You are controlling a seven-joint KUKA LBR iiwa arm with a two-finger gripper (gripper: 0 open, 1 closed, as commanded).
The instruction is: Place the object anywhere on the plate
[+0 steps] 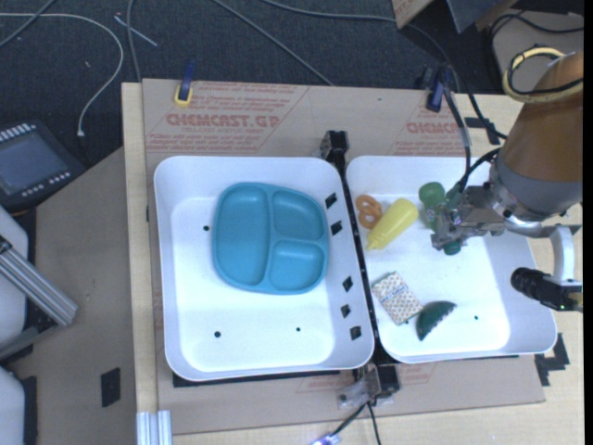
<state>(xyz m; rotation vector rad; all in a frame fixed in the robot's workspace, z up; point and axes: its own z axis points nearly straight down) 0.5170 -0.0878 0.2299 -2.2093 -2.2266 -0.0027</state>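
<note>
A blue divided plate (271, 237) lies in the left bin (185, 323), with nothing on it. My gripper (448, 232) hangs over the upper middle of the right bin (491, 336), far to the right of the plate. A round green object (431, 194) sits just above and left of the gripper, and something small and teal (451, 245) shows right at its tip. A yellow object (392, 222) lies to the gripper's left, next to an orange pretzel-shaped piece (369, 209).
A patterned white block (397, 297) and a dark green wedge (434, 317) lie in the lower part of the right bin. A black divider with clips (350, 248) runs between the bins. Cables (463, 128) trail over the bench behind the right bin.
</note>
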